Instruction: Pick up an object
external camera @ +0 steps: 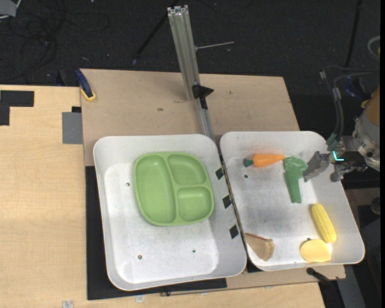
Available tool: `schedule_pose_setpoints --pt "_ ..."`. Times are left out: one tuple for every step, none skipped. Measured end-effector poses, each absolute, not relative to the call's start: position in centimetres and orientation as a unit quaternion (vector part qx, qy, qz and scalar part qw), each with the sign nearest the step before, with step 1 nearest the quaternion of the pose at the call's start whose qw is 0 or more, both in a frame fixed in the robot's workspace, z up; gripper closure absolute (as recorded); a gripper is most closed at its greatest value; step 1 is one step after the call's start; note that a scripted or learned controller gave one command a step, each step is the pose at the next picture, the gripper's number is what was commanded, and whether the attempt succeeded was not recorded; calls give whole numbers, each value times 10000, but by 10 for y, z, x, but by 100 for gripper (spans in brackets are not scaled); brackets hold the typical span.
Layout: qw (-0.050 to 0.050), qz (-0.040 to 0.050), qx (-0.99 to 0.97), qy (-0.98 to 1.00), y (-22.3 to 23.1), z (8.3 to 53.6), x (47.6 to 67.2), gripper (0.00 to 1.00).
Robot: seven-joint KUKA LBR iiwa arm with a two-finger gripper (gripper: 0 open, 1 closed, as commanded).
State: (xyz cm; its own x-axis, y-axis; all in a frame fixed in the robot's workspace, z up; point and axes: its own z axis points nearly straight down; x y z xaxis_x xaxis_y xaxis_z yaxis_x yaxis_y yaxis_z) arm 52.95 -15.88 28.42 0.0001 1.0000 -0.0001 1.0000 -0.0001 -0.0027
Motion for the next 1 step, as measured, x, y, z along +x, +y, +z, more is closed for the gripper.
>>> schedule_pose_setpoints --pt "4 6 -7071 -7071 -159 285 530 0"
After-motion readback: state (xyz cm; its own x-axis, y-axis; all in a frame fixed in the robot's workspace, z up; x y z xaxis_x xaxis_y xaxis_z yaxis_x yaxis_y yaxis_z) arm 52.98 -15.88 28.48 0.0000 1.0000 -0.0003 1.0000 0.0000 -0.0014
